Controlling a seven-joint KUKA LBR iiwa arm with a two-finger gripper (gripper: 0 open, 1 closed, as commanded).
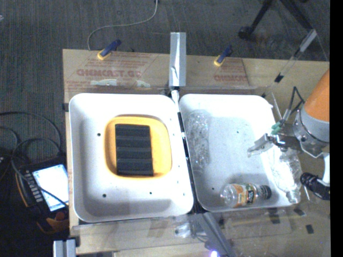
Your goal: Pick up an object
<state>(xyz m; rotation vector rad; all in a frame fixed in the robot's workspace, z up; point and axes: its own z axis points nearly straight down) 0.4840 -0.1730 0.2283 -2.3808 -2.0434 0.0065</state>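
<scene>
A clear plastic bottle [247,193] lies on its side at about six o'clock in the right bin [230,107]. The gripper [261,144] hangs over that bin's three o'clock side, apart from the bottle, and whether it is wide or narrow cannot be told. The left bin [86,116] holds a yellow tray [163,149] with a black ribbed block [134,149].

Grey arm [315,128] with an orange band, a black cable, and a pale metal hand [266,141]
</scene>
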